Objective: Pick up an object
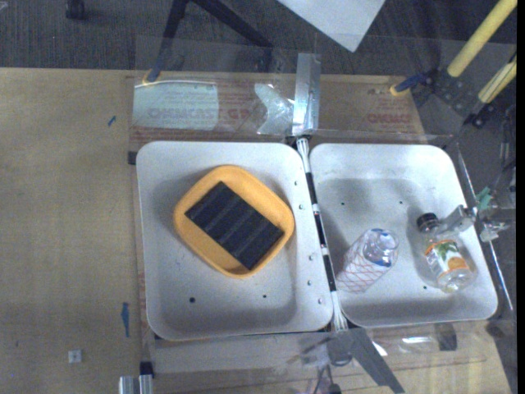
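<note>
Nearest the camera, a grey metal bracket lies on the bench at the near end of the seam where the two bins meet. Just right of that seam, in the right bin, a crumpled clear cup with a red crosshatch print lies on its side. Farther right of the seam, near the bin's outer wall, is a small bottle with a black cap and an orange label, also lying down. A metal fitting juts in over the rim close to its cap. Left of the seam, the left bin holds one broad orange dish with a dark ribbed panel on top, resting near the middle of the floor.

Nothing looks lifted, so the pick seems not yet begun and any of the three could be the target. How the gripper stands cannot be told from this view. The next move likely calls for a descent over one item: the cup is thin and may crush or slip, the bottle sits tight against the wall and fitting, and the dish looks too wide for an easy pinch.

Beyond the far end of the seam stand an upright metal post and some crinkled clear wrap, with a chair base and a white sheet farther back.
</note>
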You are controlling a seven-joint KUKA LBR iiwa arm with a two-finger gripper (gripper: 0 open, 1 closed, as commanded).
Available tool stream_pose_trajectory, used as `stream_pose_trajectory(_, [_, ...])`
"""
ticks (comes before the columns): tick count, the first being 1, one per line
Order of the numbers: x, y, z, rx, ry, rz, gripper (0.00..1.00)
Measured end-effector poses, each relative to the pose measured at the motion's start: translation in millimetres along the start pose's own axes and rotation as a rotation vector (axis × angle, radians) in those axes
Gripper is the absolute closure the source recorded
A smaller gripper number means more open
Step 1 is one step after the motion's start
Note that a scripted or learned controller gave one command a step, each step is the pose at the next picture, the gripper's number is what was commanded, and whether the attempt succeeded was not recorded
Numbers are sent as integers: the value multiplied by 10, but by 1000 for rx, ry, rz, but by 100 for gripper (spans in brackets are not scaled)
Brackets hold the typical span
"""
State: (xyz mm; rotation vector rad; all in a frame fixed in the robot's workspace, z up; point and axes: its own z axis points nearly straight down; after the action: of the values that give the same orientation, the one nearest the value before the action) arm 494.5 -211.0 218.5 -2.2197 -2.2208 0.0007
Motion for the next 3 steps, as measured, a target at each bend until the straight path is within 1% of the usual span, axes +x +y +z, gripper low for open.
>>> stream_pose_trajectory(1, [74,461,1147,-1,-1,-57,0])
stream_pose_trajectory(2, [372,528,1305,-5,-3,-163,0])
stream_pose_trajectory(3, [371,527,1306,-5,-2,-163,0])
